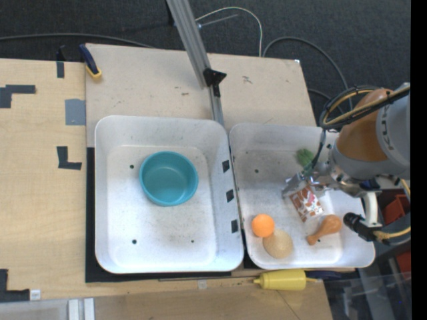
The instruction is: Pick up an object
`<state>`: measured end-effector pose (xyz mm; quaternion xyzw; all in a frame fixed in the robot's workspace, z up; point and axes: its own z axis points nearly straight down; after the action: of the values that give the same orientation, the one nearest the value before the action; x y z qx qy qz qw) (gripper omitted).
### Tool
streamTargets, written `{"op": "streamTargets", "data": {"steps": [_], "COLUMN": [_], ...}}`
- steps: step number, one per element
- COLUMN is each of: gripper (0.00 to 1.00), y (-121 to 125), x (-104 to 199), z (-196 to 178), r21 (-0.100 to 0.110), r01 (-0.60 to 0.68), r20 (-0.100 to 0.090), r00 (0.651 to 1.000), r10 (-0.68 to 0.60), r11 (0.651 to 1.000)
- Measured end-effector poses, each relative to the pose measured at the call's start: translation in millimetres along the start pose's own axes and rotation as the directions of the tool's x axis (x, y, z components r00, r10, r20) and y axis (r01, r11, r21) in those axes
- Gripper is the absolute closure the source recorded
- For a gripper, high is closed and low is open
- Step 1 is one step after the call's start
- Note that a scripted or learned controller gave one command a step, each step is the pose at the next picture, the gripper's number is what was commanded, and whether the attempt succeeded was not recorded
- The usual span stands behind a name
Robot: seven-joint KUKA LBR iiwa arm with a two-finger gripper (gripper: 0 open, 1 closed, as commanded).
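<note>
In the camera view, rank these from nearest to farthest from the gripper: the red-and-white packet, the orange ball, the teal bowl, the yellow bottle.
From the gripper:
1. Red-and-white packet, right bin, just below the gripper.
2. Orange ball, right bin, toward its lower left corner.
3. Yellow bottle, on the bench below the right bin's front rim.
4. Teal bowl, over in the left bin.

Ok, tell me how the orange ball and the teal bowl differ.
The orange ball is small, round and solid; the teal bowl is much wider and hollow, open side up. The ball lies in the right bin, crowded against a tan lump; the bowl sits alone in the left bin. Both rest untouched on a bin floor.
</note>
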<state>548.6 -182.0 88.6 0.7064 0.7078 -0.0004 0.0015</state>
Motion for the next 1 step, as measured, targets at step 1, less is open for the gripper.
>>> {"op": "streamTargets", "data": {"steps": [1], "gripper": [1.0], "y": [0.3], "x": [0.8], "z": [-11.6], "r21": [0.001], "r01": [0.001], "r20": [-0.002], "r00": [1.0], "r10": [-0.001], "r11": [1.0]}}
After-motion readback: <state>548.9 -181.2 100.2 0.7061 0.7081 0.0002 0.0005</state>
